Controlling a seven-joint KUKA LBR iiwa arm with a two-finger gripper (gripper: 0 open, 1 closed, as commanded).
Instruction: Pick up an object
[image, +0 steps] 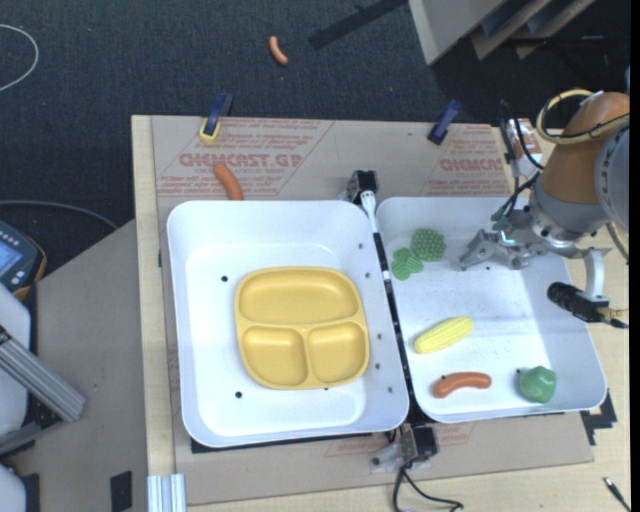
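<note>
Green pepper (537, 384) by right bin's (570, 330) near rim; gripper (497, 247) splayed open above, arm partly cropped.

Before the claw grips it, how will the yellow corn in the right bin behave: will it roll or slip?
The corn looks rounded and long, so it would probably roll sideways if pushed across its length. Its surface looks glossy, like plastic, so it may slip between fingers. It lies alone on the flat bin floor, apart from the sausage, so nothing would stop it.

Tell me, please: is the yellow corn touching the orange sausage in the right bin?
Apart. The camera view shows bare white bin floor between the corn and the sausage lying below it.
</note>
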